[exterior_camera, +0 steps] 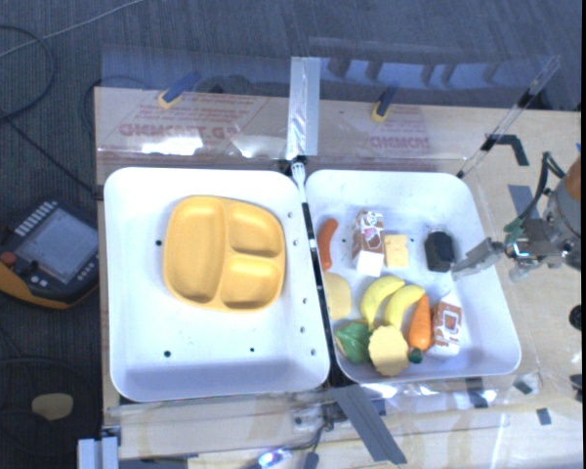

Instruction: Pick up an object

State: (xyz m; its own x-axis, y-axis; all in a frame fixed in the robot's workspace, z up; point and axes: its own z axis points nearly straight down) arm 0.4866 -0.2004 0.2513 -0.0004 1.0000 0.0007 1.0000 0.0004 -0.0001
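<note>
my tool (474, 259) hangs over the right edge of the right bin (488, 306), and i cannot tell whether it is wide or narrow; nothing shows in its grip. just beside its tip lies a black object (439, 250). the rest of the things sit in this bin: a sausage (326, 242) by the left wall, a wrapped snack (368, 236), a yellow cheese block (397, 251), bananas (391, 299) in the middle, a carrot (421, 322), a small carton (447, 326), a green pepper (352, 340) and a lemon-yellow piece (389, 351) near the front. the left bin (137, 350) holds a yellow divided plate (223, 252)
</note>
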